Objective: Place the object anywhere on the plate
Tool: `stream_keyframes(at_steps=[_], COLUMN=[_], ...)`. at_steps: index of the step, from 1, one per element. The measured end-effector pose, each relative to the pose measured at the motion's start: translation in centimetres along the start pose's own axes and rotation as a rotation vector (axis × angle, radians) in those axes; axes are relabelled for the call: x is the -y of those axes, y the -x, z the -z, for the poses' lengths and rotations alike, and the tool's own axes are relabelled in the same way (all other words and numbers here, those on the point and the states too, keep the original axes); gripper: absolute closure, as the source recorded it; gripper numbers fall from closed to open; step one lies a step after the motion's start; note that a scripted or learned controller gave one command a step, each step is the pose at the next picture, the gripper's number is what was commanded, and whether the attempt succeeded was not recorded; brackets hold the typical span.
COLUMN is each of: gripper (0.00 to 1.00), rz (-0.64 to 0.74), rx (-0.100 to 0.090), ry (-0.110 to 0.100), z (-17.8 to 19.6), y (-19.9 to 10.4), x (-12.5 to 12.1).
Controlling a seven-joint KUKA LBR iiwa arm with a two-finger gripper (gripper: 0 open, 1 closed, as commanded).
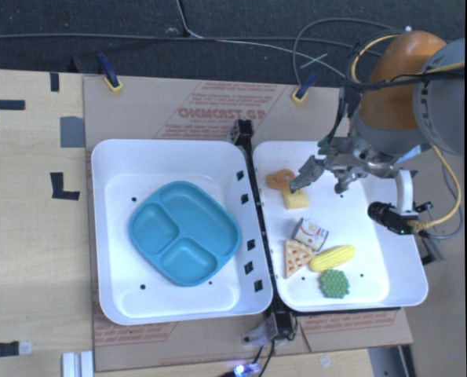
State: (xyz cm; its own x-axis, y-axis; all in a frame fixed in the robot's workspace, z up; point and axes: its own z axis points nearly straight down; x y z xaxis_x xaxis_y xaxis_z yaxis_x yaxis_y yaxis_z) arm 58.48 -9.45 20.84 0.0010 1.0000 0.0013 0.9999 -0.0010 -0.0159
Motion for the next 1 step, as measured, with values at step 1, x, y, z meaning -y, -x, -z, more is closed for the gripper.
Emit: stream_keyframes(at_steps=[1], gripper=[0.00], rz=[0.003], rx=[0.001], ry=[0.014], z=[0.82], y=[-0.02], x=[-0.27])
